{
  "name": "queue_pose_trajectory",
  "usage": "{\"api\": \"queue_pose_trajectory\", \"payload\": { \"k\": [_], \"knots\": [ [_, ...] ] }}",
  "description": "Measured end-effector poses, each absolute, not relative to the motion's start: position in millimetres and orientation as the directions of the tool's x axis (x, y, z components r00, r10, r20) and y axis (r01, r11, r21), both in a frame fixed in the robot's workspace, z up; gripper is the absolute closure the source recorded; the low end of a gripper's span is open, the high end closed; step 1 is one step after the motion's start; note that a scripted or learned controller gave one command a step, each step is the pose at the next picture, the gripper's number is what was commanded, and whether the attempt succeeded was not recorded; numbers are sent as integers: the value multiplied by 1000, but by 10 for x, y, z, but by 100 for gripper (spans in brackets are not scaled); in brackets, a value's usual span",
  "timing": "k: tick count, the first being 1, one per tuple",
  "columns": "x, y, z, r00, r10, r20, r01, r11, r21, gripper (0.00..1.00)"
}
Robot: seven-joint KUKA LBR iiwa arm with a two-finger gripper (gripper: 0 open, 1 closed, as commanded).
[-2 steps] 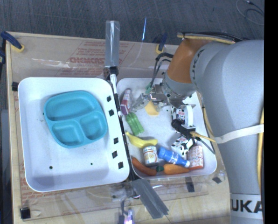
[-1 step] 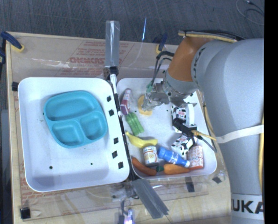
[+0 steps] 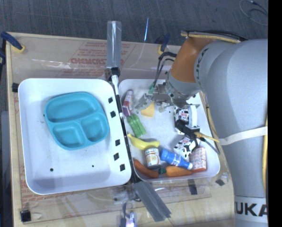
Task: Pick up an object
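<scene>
- Dark grey carpet surrounds a pale wooden bench [image 3: 60,51], clamped at its left corners, which bears two shallow white bins side by side.
- Left bin [image 3: 32,164]: holds a blue divided plate [image 3: 77,119], lying flat in the bin's upper middle, well apart from the arm.
- Right bin [image 3: 212,162]: crowded. A yellow wedge [image 3: 149,110] lies near the top, a green stick-shaped item [image 3: 136,125] and a slim pinkish tube [image 3: 127,103] lie along the left wall, a banana [image 3: 143,143] sits mid-bin, a small jar [image 3: 152,157] just below it, a blue bottle [image 3: 175,159] beside the jar, and a carrot [image 3: 176,171] runs along the bottom wall.
- Arm reaches in from the right, orange band above the wrist; the gripper [image 3: 156,99] sits low over the top of the right bin, just beside the yellow wedge.
- Tool state: I cannot tell whether it is apart or together (metal parts overlap and blur against the white floor). Nothing is visibly clamped.
- Progress, as a judgement: approach looks done or nearly done; the grasp itself is not confirmed. The wedge appears to rest on the bin floor, not lifted.
- Left to do: close on one object (the wedge is the nearest candidate), then raise it clear of the bin.
- Risk noted: neighbouring items crowd the bin's left wall, so a slightly off descent could nudge rather than grip.
</scene>
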State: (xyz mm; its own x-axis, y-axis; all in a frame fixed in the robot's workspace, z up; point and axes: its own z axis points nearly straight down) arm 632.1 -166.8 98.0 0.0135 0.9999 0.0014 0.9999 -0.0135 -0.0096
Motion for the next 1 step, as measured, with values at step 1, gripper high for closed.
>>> {"api": "queue_pose_trajectory", "payload": {
  "k": [1],
  "knots": [
    [6325,-1662,1061,9,1000,3,1000,-9,-13,100]
  ]
}}
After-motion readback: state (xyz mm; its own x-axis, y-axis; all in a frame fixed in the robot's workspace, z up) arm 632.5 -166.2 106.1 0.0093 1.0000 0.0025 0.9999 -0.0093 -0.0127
